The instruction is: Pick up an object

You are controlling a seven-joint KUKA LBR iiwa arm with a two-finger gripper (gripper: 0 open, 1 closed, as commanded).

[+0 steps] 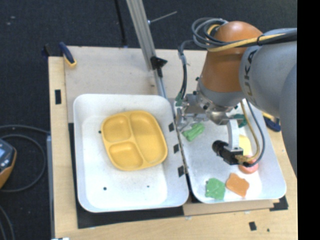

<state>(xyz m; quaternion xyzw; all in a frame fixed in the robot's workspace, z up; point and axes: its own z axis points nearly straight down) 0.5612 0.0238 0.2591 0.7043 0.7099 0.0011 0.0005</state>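
green piece (215,189) | orange piece (237,184) | arm (260,69) lettering unreadable

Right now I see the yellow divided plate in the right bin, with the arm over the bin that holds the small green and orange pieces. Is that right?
Not quite. The camera view shows the yellow divided plate in the left bin, not the right one. The rest holds: the arm is over the right bin, which holds the small green piece and the orange piece.
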